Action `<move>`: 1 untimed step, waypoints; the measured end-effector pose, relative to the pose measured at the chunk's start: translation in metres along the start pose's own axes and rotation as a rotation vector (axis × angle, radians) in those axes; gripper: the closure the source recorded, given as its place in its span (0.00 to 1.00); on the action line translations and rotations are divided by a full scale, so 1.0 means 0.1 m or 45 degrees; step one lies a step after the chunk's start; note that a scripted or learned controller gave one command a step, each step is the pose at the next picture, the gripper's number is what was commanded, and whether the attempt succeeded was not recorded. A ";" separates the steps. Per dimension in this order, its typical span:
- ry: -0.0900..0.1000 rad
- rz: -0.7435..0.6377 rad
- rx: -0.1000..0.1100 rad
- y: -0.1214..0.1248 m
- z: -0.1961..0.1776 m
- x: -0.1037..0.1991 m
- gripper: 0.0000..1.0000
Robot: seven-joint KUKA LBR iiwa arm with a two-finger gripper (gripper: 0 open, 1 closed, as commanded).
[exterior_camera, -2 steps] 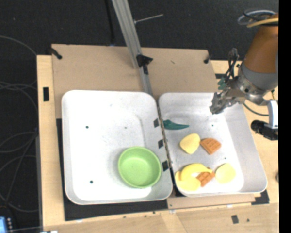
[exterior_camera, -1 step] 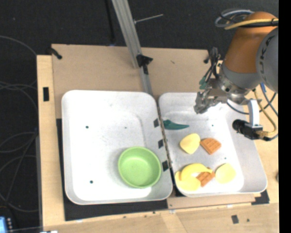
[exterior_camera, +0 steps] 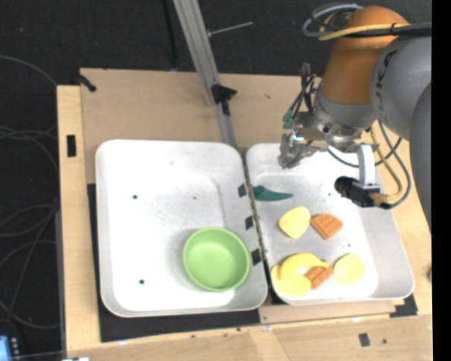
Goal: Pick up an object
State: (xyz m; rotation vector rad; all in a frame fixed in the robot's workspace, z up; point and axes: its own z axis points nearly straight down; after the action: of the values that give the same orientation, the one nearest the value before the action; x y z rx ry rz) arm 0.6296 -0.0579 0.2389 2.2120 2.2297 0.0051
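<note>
Objects: several small pieces lie loose in the right bin (exterior_camera: 391,239); none is singled out by the task, so any could serve as the target.
Teal piece (exterior_camera: 270,195): flat on the bin floor near the divider between the bins, nearest of the lot to the gripper.
Yellow piece (exterior_camera: 294,222): mid-bin, just beside an orange waffle-like piece (exterior_camera: 326,226).
Front cluster: a yellow plate (exterior_camera: 293,269) with a second orange piece (exterior_camera: 318,277) resting on it, and a yellow round piece (exterior_camera: 349,268) touching that group on its right.
Left bin (exterior_camera: 158,194): carries a green bowl (exterior_camera: 216,258), upright, in its near right corner.
Gripper (exterior_camera: 292,153): over the far left corner of the right bin, nothing seen between its fingers; whether they are apart or together cannot be told at this angle.
Arm: reaches in from the right, wrist pointing down, probably placed for a descent into the right bin.
Relation: all pieces lie nearer the camera than the gripper; teal piece near, front cluster well apart.
Judgement: grasp not yet made.
</note>
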 end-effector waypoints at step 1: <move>-0.002 0.002 0.005 0.05 0.09 0.50 1.00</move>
State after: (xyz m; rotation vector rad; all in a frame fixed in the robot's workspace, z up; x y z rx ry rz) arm 0.6339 -0.0076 0.2297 2.2145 2.2290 -0.0011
